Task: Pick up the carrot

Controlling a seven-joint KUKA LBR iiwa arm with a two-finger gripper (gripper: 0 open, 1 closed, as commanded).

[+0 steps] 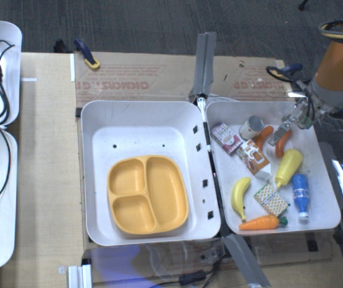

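In the right bin (pixel 327 179), carrot (pixel 260 223) lies unlabelled; hand (pixel 296 120) state unclear.

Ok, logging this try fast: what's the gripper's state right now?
Gripper: cannot be told if open or closed. It sits at the far right of the right bin, away from the carrot at the near edge.

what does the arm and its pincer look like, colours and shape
The arm enters at the right edge as a rounded orange section above a grey wrist. The pincer at its tip is a small metallic grey assembly with thin parts; finer detail is too small to tell. A dark cable loops beside the wrist.
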